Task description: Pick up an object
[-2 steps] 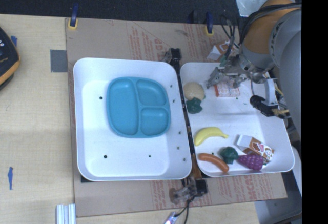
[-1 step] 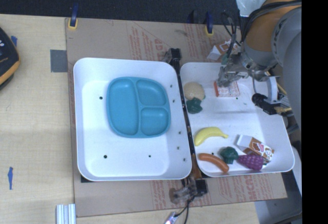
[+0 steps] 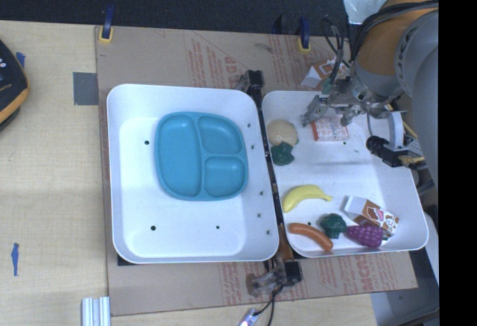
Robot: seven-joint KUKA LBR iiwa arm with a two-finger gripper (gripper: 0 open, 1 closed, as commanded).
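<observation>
The pincer (image 3: 332, 110), spread wide and holding nothing, hangs over the flat red-and-white packet (image 3: 330, 130) at the back of the right bin (image 3: 406, 181), and may just slide off something so thin.

A yellow banana (image 3: 305, 196) lies flat, mid right bin (image 3: 395, 190), beside a sausage (image 3: 310, 236).

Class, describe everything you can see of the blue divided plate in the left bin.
The blue divided plate is light turquoise, smooth and plastic-looking, with rounded corners. Raised ridges split it into three compartments: one large on the left, two smaller on the right. It lies flat, right side up, slightly rotated, toward the far middle of the left bin. Nothing lies on it.
</observation>
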